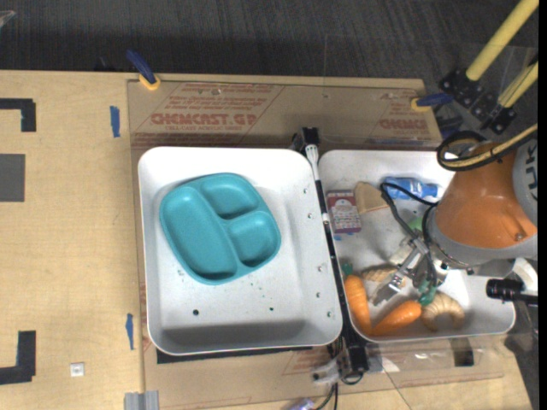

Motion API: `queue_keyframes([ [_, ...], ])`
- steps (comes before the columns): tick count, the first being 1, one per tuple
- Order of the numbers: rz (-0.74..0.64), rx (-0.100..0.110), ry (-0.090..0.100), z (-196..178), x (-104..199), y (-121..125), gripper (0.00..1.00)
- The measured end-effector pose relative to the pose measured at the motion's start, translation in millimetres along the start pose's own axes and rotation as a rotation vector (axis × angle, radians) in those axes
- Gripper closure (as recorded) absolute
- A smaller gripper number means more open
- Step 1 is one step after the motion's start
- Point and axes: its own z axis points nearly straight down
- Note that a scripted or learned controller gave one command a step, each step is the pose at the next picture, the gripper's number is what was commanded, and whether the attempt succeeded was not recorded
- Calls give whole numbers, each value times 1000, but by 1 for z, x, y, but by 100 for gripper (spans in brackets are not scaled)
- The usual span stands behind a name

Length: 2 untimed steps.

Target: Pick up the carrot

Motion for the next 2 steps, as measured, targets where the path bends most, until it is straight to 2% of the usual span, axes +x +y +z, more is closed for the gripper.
queue_keyframes([
  [1,299,14,20,-83,61,70,0],
  [2,301,17,20,-82,61,69,0],
])
